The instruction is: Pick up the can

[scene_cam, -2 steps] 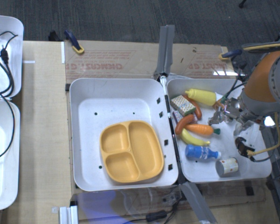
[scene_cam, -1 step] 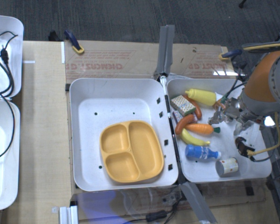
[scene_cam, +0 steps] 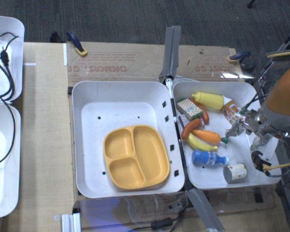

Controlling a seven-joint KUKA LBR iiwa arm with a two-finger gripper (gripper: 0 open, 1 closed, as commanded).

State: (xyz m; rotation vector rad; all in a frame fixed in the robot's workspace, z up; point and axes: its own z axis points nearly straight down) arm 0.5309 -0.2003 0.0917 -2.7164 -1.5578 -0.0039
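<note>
White plastic is what I work over: two shallow white bins side by side on a pale wooden bench, with a sheet of brown cardboard (scene_cam: 150, 61) under their far edges. From the fixed camera above, the left bin (scene_cam: 87, 129) carries a yellow three-compartment plastic tray (scene_cam: 135, 156), lying flat a little toward five o'clock of the bin's middle.

The right bin (scene_cam: 246, 88) holds the clutter. A small grey-and-white cylindrical can (scene_cam: 235, 172) lies on its side at about five o'clock in that bin, just beside the near rim and apart from the rest, so I judge it has room around it for a grasp. At nine o'clock of the can sits a blue plastic bottle (scene_cam: 209, 158); beyond that, toward eleven o'clock, a toy orange carrot (scene_cam: 207, 136), a yellow banana (scene_cam: 199, 143) and a yellow mustard-style bottle (scene_cam: 209, 100) crowd together.

My gripper (scene_cam: 237, 128) hangs at the can's twelve o'clock, apart from it, carrying nothing I can see; how wide it stands I cannot tell. Dark carpet (scene_cam: 111, 8) lies beyond the bench at twelve o'clock.
</note>
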